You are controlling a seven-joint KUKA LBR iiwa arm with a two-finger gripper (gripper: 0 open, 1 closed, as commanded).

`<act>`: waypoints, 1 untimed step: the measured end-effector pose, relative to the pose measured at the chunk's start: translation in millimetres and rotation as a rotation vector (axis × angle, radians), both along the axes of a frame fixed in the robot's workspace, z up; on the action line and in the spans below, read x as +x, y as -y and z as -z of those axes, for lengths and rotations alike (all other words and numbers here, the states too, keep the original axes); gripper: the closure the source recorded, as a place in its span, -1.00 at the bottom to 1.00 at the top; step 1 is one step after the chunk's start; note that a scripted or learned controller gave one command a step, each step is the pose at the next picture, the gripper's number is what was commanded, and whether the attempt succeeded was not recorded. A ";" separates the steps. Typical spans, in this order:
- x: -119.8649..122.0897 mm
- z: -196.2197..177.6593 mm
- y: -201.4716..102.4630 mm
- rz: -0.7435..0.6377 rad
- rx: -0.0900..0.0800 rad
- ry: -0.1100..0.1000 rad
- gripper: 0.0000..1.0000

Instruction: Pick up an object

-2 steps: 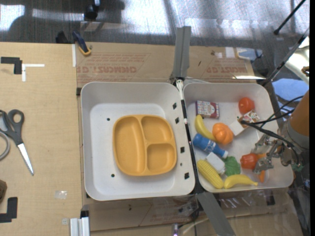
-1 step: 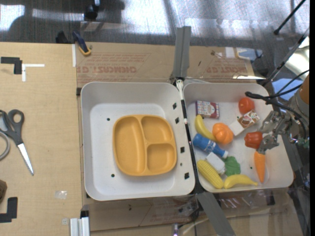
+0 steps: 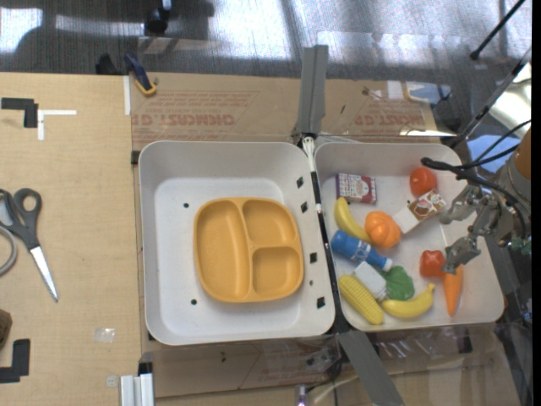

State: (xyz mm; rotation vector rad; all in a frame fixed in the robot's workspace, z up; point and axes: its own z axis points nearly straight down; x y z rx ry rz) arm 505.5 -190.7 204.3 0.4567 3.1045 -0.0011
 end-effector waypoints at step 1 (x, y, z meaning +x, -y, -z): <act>60.6 101.5 -18.9 -0.120 0.000 0.002 -1.00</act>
